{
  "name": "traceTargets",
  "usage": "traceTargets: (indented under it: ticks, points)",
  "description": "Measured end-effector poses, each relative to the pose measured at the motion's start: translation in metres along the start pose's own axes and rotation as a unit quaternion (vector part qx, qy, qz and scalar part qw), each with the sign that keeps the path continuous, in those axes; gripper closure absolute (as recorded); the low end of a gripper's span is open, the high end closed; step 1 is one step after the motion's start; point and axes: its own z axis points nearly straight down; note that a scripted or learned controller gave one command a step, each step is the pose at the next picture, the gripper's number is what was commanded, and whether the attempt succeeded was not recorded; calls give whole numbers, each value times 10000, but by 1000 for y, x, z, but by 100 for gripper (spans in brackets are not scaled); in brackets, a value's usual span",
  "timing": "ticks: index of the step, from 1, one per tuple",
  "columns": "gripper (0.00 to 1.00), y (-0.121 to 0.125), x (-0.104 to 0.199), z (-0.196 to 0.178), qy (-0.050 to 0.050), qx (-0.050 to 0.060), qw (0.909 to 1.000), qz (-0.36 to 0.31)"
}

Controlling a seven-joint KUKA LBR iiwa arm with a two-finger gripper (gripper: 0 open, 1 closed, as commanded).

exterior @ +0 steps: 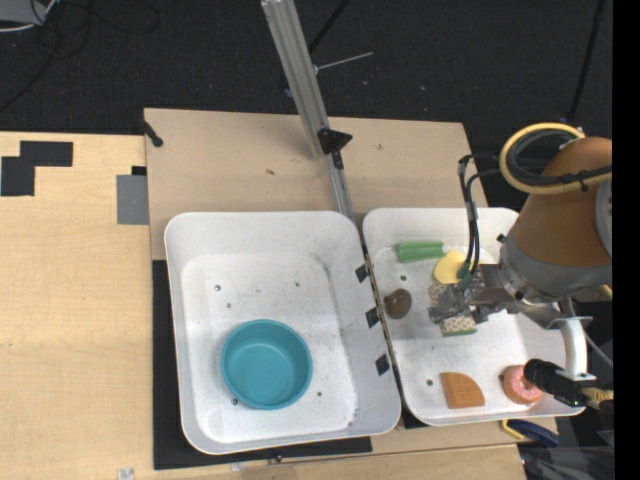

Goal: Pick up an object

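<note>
The gripper is low inside the right bin, near its middle. I cannot tell whether it is wide, narrow or holding something, because the view is too blurred there. Just under it lies a small green and white checkered piece (touching or not, I cannot say). A yellow object is just beside the gripper on the far side, and a green bar lies beyond that. A brown ball sits to the left, close to the bin wall. Near the front edge are an orange wedge and a pink ring. The left bin holds a teal bowl.
</note>
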Motion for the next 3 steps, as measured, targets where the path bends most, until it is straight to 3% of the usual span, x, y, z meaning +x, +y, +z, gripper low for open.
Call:
traceTargets:
  ticks: [1, 3]
  points:
    - [100, 0, 0, -39, 0, 2, 10000, 1]
    - [100, 9, 107, -17, 6, 23, 10000, -23]
